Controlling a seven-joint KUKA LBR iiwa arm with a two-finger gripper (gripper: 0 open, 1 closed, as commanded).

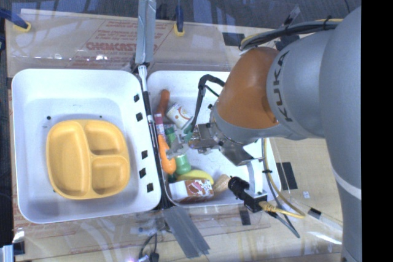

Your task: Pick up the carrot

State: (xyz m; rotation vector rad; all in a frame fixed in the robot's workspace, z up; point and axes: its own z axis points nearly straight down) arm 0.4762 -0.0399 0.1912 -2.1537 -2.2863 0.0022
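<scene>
Bench, two white bins | carrot (166, 155) lies along right bin's (184, 78) left wall, among clutter | gripper (191, 139) just beside it — grip state cannot be told | risk: snagging green bottle (183, 164) instead — crowding.

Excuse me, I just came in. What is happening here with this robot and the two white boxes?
A grey KUKA arm reaches in over the right bin, which holds a heap of small toy foods. Its gripper hangs low above that heap, near the carrot, which lies along the bin's left wall. The carrot is not yet lifted. A banana lies nearby. The left bin holds a yellow divided tray, untouched.
</scene>
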